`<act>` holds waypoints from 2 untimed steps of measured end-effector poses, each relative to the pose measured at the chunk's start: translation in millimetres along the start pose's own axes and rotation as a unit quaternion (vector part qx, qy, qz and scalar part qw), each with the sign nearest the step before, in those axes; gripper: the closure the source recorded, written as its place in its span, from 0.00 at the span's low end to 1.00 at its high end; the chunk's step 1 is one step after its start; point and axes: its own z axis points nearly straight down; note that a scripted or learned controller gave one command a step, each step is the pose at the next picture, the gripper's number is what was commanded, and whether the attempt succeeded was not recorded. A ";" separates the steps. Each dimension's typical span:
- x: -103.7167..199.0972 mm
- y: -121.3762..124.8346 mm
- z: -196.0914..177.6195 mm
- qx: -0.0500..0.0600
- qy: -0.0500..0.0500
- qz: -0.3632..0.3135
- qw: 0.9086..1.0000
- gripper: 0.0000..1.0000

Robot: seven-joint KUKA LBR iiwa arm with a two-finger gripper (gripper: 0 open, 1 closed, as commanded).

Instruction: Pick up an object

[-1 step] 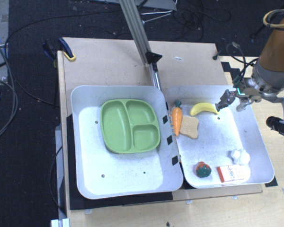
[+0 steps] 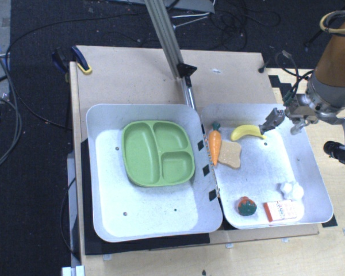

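The right bin (image 2: 310, 171) holds a yellow banana (image 2: 246, 132), an orange carrot (image 2: 214, 145), a slice of bread (image 2: 230, 154), a red and green fruit (image 2: 246, 206), a red and white box (image 2: 283, 210) and a small white crumpled piece (image 2: 291, 190). My gripper (image 2: 285, 123) hangs over the bin's far right part, just right of the banana. Its two dark fingers (image 2: 273, 119) are spread apart and open, with nothing between them. The left finger's tip is close to the banana's right end.
A green divided plate (image 2: 158, 152) lies in the left bin (image 2: 103, 200). A grey metal pole (image 2: 167, 33) slants down to the bins' shared far edge. The wooden bench (image 2: 132, 73) has bare room behind the bins.
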 end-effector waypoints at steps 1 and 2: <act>1.7 -6.4 62.6 0.003 0.001 0.001 1.000 0.00; 6.3 -15.1 122.7 0.003 0.001 0.001 1.000 0.00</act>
